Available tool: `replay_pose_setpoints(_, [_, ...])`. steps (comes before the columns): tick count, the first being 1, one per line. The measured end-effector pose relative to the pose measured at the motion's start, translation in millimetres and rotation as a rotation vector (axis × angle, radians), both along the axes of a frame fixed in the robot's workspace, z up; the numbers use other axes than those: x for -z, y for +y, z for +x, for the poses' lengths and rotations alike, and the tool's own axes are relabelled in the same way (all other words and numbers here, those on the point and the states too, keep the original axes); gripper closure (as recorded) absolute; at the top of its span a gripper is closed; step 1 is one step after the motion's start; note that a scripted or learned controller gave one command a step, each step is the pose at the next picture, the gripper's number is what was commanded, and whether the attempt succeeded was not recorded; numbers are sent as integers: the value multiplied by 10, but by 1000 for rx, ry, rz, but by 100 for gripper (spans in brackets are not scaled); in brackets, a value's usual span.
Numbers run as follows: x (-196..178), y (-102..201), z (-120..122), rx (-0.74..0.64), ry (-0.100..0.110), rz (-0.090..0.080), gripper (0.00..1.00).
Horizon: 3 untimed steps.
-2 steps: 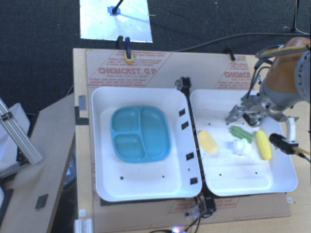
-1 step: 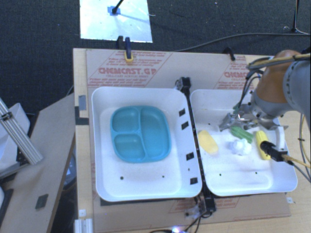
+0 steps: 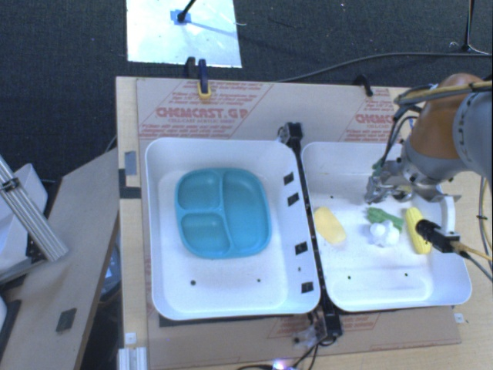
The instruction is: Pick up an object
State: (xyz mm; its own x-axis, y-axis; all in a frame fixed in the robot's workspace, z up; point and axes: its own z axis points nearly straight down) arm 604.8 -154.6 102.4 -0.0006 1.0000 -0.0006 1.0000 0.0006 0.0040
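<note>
Hand (image 3: 383, 191) low in the right bin (image 3: 339, 287), at about one o'clock within it, close above the green piece (image 3: 384, 217). Impossible to tell whether spread or pressed together: metal parts and cables blur into one grey cluster at that spot. Nothing visibly pinched, so no pickup counted as done.

Judged as early in the task: reaching or lining up, with grasp and lift both left to do. Likeliest target the green piece, just at six o'clock of the hand, lying flat on the bin floor. Touching or just beside it, at five o'clock, a small white thing (image 3: 384, 235). At three o'clock of that, a yellow banana-like thing (image 3: 417, 230) with a dark end. Well apart at nine o'clock, near the wall between the bins, a pale yellow lump (image 3: 330, 226).

Left bin (image 3: 223, 299) taken up by a blue divided plate (image 3: 223, 211), untouched and well away from the hand.

Hard to make out: exact shape of the green and white pieces, too small to name. Contact between hand and green piece not readable from this slant. Arm (image 3: 447, 133) cut off at the right edge. Part of the banana-like thing covered by a dark fitting near the bin's three o'clock rim. Surface (image 3: 208, 102) under the bins printed with red lettering, partly covered.
</note>
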Motion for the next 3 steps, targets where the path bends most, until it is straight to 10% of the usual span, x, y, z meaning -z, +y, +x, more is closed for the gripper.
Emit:
replay_pose_setpoints(2, [-1173,58,77,-5,-4,-1,100])
replay_pose_setpoints(3, [-1075,57,86,-5,1,-1,100])
